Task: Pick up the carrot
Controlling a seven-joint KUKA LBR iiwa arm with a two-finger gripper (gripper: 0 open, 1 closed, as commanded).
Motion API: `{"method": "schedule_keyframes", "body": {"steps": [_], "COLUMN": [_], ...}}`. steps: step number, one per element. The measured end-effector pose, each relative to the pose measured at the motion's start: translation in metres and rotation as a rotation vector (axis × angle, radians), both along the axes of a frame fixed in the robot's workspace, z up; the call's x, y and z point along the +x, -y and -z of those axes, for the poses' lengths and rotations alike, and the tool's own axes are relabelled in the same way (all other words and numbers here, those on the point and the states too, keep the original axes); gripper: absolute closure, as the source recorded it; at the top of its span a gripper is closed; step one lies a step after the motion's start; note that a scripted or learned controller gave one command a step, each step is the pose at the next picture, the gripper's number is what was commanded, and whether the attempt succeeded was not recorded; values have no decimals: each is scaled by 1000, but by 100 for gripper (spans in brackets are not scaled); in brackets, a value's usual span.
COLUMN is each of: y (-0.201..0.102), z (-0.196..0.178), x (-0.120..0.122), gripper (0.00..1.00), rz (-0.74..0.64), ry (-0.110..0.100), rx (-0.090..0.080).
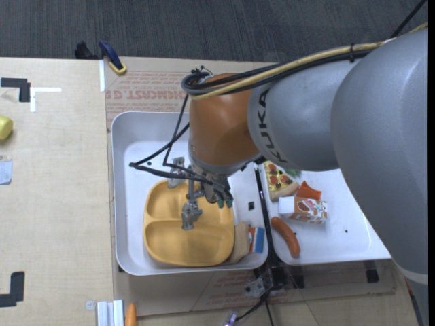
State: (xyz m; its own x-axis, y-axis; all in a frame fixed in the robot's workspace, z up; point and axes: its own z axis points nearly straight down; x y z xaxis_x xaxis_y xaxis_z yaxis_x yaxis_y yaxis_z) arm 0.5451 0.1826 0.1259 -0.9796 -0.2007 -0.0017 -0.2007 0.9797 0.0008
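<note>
— What does the arm (319, 114) cover?
— Much of both bins, and the top of the pizza slice (277, 179).
— And the gripper (190, 214)?
— Too small and blurred to read its fingers.
— The orange thing (130, 312) at the bottom?
— Cut off by the edge.
</note>
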Motion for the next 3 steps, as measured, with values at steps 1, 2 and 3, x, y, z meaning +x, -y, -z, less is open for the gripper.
{"method": "schedule_keyframes", "body": {"steps": [1,2,3], "y": [0,7,-6], "z": [-11,-25,34], "x": [3,-37,-49], "gripper": [100,100,100], "rz": [1,-39,-88], "ry": [7,0,1], "rx": [2,-1,0]}}
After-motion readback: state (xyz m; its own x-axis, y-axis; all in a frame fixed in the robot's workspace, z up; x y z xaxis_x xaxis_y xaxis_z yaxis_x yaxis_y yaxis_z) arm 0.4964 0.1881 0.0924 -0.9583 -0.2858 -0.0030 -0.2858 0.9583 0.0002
